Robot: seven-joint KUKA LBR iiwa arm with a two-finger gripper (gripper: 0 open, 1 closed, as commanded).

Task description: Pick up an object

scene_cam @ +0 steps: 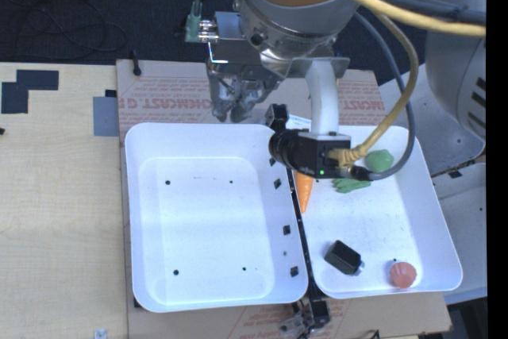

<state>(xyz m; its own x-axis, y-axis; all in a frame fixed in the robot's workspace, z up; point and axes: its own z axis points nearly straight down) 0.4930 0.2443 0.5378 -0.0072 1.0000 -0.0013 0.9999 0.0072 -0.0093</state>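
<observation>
White bins side by side on a pale wood counter (55, 194), grey arm (460, 28) overhead.
Left bin (206, 226) at centre-left; end effector (236, 103) at upper centre over its far rim, open or closed impossible to tell. Right bin (413, 210) holding the pickable things: orange cone (304, 193) against the dividing wall, green piece (379, 160) to its right, black block (344, 258) near the front, pink ball (402, 274) at lower right, near the block.
</observation>
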